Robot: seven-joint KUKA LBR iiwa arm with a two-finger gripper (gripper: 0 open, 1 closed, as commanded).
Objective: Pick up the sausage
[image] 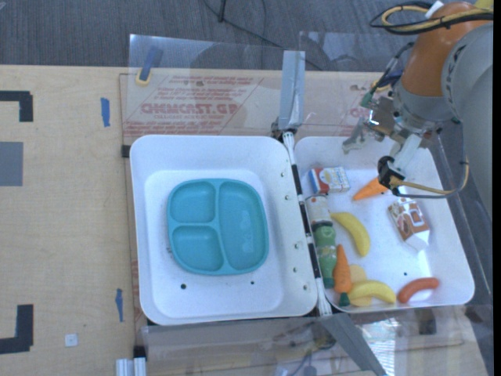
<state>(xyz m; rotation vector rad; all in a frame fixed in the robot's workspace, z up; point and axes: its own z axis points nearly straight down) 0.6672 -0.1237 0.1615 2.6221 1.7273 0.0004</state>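
Camera view: the gripper is positioned over the far edge of the right bin. Its state cannot be determined, and nothing is visibly held. The sausage lies flat in the near right corner of the right bin, well apart from the gripper. Other contents of that bin are two bananas, a carrot, an orange wedge, a small carton, a green bottle and a wrapped brown item. The left bin holds a teal divided plate near its centre.
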